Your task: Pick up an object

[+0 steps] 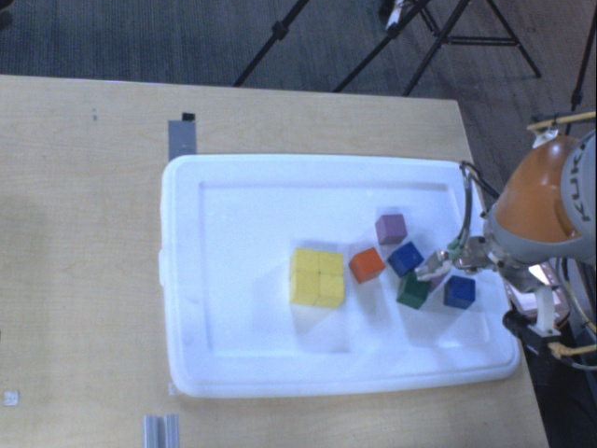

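In the white bin (187,250) lie several small blocks. A large yellow block (316,276) sits near the middle, with an orange cube (367,264) just to its right. Further right are a purple cube (391,227), a blue cube (405,258), a green cube (412,290) and a second blue cube (459,291). My gripper (435,268) reaches in from the right and hangs low over the gap between the first blue cube, the green cube and the second blue cube. It appears to touch the top of the green cube. Nothing is seen lifted.
The arm's orange band (539,203) and cables (550,325) overhang the bin's right rim. A grey bracket (183,136) stands on the wooden bench beyond the bin's far left corner. Tripod legs (438,17) stand on the floor behind the bench.
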Controlling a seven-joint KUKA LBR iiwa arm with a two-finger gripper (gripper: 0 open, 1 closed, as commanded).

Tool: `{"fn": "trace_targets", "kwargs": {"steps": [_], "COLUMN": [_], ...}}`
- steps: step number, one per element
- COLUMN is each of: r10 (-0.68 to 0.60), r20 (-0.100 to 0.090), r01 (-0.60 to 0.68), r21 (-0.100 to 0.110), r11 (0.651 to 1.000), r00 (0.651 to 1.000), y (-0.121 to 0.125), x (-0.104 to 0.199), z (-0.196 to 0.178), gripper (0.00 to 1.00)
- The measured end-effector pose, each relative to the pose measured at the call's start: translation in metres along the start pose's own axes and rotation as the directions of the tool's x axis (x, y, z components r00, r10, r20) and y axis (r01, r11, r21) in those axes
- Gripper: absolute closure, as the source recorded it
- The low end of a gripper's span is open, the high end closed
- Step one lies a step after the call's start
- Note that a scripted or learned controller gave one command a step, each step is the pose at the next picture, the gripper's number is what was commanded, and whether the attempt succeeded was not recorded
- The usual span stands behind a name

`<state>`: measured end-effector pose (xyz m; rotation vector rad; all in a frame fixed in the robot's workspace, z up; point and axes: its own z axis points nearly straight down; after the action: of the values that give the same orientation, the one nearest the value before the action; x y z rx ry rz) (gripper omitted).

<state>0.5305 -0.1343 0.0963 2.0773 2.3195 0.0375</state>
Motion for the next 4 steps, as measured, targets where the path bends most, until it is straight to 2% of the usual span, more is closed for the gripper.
{"fn": "trace_targets", "kwargs": {"steps": [1, 2, 3, 4], "r10": [-0.021, -0.026, -0.025, -0.054], "r20": [-0.003, -0.005, -0.005, -0.006], "r01": [0.021, 0.026, 0.026, 0.054], "r21": [0.005, 0.004, 0.004, 0.033], "r11": [1.000, 1.000, 1.000, 0.998], "r00": [1.000, 1.000, 1.000, 0.999], "y": [-0.012, -0.009, -0.009, -0.045], "x": [-0.016, -0.015, -0.015, -0.025], "z": [0.000, -0.009, -0.009, 0.011], "gripper": [0.00, 1.00, 0.00, 0.00]}}
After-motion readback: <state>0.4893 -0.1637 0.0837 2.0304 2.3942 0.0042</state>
